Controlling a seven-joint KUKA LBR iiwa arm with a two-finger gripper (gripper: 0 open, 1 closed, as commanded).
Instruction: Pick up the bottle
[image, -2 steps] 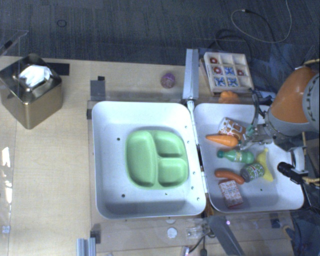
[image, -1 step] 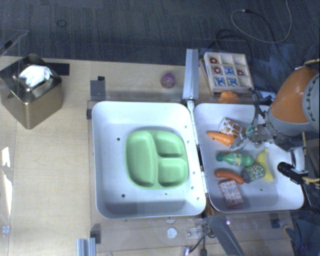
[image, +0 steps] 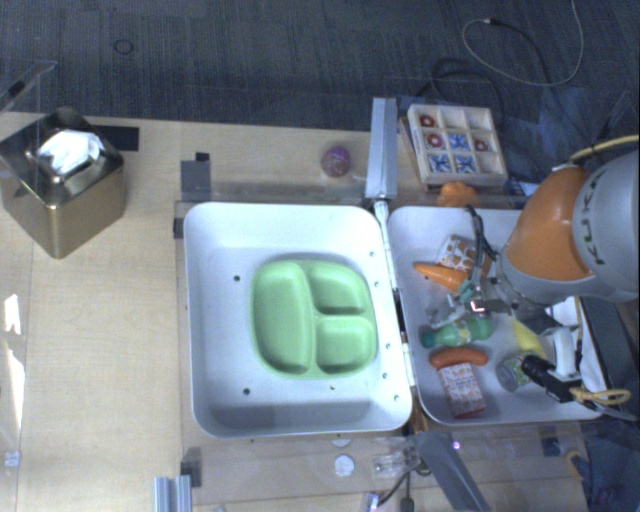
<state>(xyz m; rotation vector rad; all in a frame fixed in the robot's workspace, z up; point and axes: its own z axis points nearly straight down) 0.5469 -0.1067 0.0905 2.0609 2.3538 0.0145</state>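
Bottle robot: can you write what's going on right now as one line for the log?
task: pick up bottle | pincer: in right bin, above green bottle | bottle: lying among clutter, not lifted | left bin: green tray

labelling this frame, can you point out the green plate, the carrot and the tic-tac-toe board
green plate (image: 290, 325): camera view, on its long left compartment
carrot (image: 438, 274): camera view, mid-body
tic-tac-toe board (image: 455, 143): camera view, centre of its grid

My wrist covers part of the right bin (image: 430, 405) behind my gripper (image: 478, 300); finger state not resolvable. The green bottle (image: 452, 332) just below my gripper is small and blurred, label unreadable. My arm (image: 600, 230) is cut off at the right edge.
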